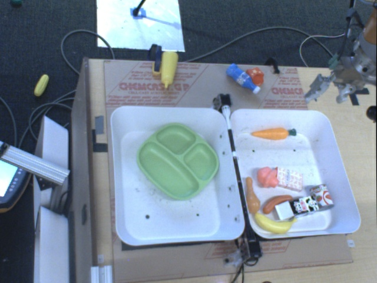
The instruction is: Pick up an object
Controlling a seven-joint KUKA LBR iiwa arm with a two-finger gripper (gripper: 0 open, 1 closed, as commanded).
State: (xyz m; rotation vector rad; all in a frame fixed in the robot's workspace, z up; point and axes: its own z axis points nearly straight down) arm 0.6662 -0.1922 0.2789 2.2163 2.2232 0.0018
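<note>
1. At the upper right of the frame, the robot's hand (337,86) hangs above the tabletop, just outside the far right corner of the right white plastic bin (330,158); its two fingers look spread and released, with nothing between them.
2. No object is picked out yet. The likeliest candidates lie in the right bin: one orange toy carrot (272,134) near its far wall, lying alone.
3. The carrot is probably light, stiff, smooth plastic, so slippery; a grip across its thick middle looks safest.
4. Lower in the same bin sit one pink toy (267,177), one small patterned box (290,178), one black-and-white carton (306,204), one yellow toy banana (273,223) and two sausage-like pieces, crowded together and harder to take singly.
5. The left white bin (126,175) holds one green divided plate (178,160), broad, flat and awkward for two fingers.
</note>
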